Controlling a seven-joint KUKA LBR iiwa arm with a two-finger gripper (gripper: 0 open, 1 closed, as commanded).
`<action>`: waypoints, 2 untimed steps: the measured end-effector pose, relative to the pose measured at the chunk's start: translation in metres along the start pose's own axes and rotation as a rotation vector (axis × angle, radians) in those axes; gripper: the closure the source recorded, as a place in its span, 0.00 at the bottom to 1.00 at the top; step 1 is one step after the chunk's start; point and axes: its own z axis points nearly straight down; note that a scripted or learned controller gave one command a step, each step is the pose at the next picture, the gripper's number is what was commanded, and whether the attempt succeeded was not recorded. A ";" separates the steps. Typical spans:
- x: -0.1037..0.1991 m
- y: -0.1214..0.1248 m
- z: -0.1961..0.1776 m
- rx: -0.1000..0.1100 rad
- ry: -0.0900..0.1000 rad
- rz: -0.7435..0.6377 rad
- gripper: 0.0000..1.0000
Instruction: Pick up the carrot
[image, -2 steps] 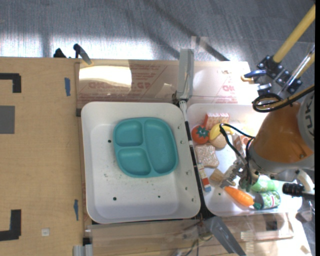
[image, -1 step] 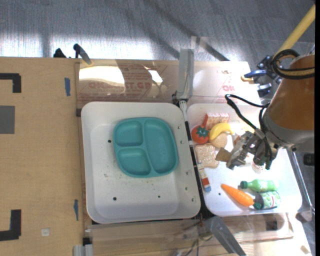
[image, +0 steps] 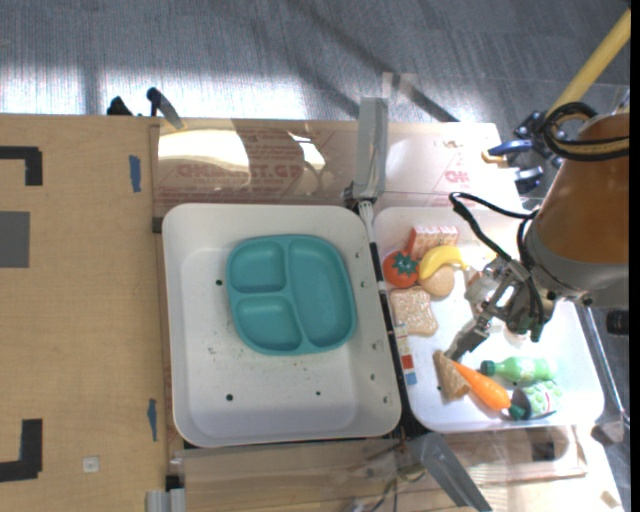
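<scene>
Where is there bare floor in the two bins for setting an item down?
Left white bin: bare floor all round the teal divided plate, widest along the near edge. Right white bin: crowded; red tomato, yellow banana, orange carrot and gripper leave little bare floor.

You cannot tell how the gripper is set: its tips are small and dark against the right bin. The arm runs off the right edge and covers that bin's upper right corner. The carrot has its lower end tucked against the green bottle, so you cannot see where it stops. The cracker lies partly under the carrot. The box has print too fine for you to read.
</scene>
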 end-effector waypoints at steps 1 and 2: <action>-0.025 -0.033 0.160 0.000 -0.001 0.023 0.00; -0.025 -0.031 0.150 -0.002 -0.006 0.021 1.00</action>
